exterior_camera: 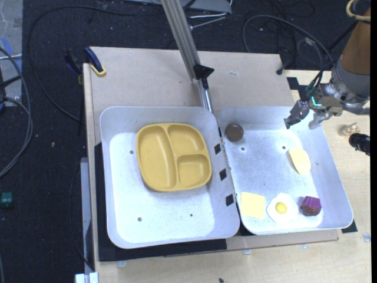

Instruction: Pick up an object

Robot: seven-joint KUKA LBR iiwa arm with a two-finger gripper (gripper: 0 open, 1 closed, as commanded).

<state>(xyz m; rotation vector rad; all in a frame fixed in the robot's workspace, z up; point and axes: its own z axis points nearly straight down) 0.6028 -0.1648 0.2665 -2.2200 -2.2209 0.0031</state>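
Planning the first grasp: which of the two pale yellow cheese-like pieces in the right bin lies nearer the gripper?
The elongated yellow piece by the bin's right wall, just below the gripper. The square yellow slice lies at the front edge, beside the fried egg.

You see a pale wooden bench carrying two shallow white bins side by side, the left bin and the right bin.
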